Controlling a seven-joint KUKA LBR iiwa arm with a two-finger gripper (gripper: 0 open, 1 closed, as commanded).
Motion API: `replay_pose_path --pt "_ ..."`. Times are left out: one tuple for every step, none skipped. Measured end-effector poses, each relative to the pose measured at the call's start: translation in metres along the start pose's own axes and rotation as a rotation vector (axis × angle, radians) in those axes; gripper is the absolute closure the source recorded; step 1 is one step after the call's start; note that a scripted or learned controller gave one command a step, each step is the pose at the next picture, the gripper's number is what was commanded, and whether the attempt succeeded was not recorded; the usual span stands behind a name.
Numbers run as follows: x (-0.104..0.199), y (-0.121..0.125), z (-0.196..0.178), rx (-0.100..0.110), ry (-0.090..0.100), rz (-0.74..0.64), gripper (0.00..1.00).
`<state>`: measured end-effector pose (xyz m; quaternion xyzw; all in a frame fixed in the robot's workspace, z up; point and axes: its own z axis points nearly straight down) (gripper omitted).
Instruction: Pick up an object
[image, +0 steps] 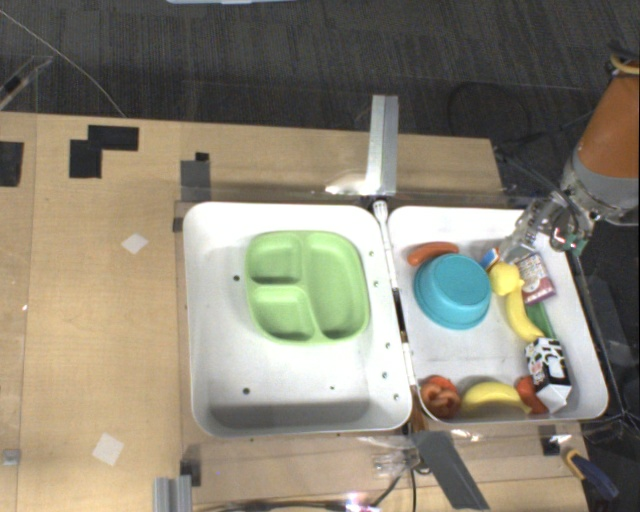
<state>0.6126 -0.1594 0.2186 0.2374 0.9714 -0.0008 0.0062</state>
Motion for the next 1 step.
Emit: replay_pose_path --pt "0.0013 0.0039 0.0009 -0.002 0.002 -0.006 0.0"
